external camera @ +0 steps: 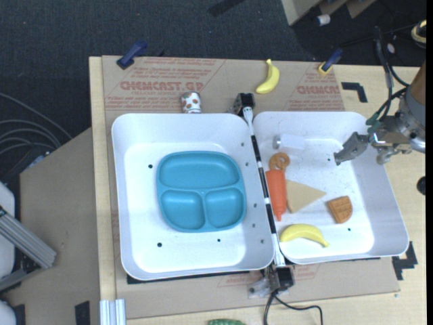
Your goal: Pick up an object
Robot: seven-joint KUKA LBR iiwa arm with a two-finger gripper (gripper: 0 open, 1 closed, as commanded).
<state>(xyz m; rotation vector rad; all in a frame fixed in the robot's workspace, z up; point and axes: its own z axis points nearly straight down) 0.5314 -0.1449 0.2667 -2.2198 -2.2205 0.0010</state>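
Grey two-finger gripper (pixel 369 147) hovers at right white bin's (pixel 385 239) 2 o'clock; finger state cannot be told. Orange plastic carrot (pixel 275 193) at 9 o'clock.

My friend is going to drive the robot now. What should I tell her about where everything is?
Gripper: above the right bin, near its upper right part, with nothing between its fingers.
Right bin holds: carrot along the left wall, pretzel just above it, wedge beside the carrot, banana near the front, bread piece to the right.
Left bin holds a blue divided plate.
Done: nothing picked up yet.
Left: choose one object, grasp it, lift.
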